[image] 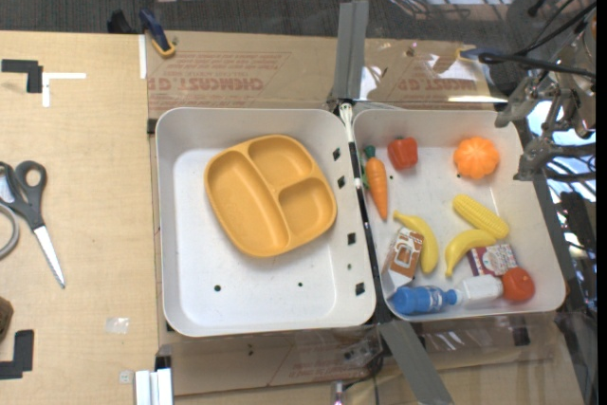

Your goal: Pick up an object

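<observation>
The right bin [542, 204] holds several items: an orange [476, 157] at the back, a red pepper [403, 153], a carrot [377, 187], two bananas [422, 237] [467, 247], a yellow corn cob [481, 215], a brown box [405, 256], a blue bottle [422, 300] and a red tomato [518, 285]. My gripper [527, 139] hangs over the bin's back right corner, just right of the orange and apart from it. Nothing shows in its grasp.
The left bin [180, 280] bears a yellow divided plate [271, 193]. Scissors [33, 213] lie on the wooden bench at the far left. A blue clamp [156, 33] sits behind the left bin. Cables crowd the upper right.
</observation>
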You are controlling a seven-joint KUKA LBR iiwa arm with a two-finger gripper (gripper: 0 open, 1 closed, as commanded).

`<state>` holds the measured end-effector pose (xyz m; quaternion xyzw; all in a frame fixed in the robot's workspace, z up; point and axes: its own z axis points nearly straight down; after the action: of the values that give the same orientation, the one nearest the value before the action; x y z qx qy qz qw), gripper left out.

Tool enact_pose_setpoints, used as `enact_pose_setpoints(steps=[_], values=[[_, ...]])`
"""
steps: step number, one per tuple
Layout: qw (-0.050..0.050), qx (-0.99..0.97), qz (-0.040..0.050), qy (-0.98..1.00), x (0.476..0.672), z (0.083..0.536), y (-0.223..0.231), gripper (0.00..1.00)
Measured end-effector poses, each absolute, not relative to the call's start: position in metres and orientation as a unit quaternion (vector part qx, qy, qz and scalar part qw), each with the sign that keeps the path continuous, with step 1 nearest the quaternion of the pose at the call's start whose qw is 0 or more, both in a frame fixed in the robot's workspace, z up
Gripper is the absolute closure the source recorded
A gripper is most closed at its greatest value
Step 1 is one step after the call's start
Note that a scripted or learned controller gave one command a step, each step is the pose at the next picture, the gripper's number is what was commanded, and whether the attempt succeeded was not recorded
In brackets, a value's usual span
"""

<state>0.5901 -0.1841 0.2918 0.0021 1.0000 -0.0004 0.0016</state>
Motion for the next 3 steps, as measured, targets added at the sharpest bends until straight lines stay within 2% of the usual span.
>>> enact_pose_setpoints(steps=[1, 2, 3], values=[[0.001, -0.052, -0.0003, 0.999, 0.508, 0.169, -0.203, 0.0], [0.013, -0.052, -0.0055, 0.999, 0.502, 0.104, -0.163, 0.0], [0.013, -0.039, -0.0028, 0.999, 0.499, 0.099, -0.123, 0.0]])
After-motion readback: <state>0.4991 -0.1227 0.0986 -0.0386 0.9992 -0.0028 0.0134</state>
